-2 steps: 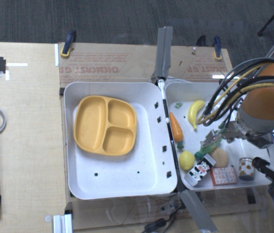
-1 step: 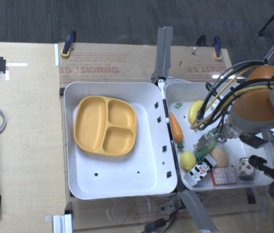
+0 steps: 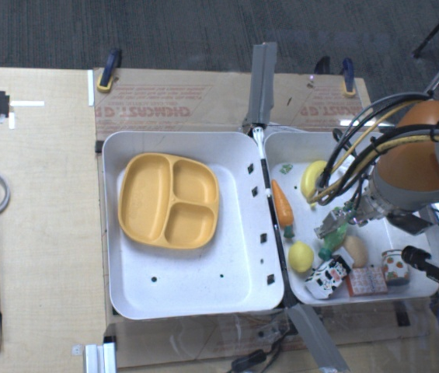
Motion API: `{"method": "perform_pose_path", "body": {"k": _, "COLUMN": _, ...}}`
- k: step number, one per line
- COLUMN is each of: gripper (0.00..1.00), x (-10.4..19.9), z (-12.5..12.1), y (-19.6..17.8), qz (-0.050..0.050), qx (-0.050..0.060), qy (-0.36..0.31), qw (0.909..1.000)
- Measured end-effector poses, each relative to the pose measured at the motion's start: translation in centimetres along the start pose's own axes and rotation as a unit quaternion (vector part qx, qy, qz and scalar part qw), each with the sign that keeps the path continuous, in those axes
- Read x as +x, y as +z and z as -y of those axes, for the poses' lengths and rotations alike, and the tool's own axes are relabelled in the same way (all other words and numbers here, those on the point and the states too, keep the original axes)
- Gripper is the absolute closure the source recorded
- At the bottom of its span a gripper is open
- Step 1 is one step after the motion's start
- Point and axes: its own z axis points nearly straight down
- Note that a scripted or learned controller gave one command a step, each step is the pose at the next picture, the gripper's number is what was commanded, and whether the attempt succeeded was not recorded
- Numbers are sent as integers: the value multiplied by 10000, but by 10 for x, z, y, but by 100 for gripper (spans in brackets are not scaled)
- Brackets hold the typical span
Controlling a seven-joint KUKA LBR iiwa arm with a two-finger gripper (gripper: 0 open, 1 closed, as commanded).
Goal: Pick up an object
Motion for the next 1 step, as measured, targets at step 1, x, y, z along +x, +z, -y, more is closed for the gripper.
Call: {"method": "perform_pose_path", "body": {"k": 1, "gripper": 100, "x": 33, "z": -89, "y": -92, "qz": 1, "qx": 3, "qy": -195, "qw": 9998}}
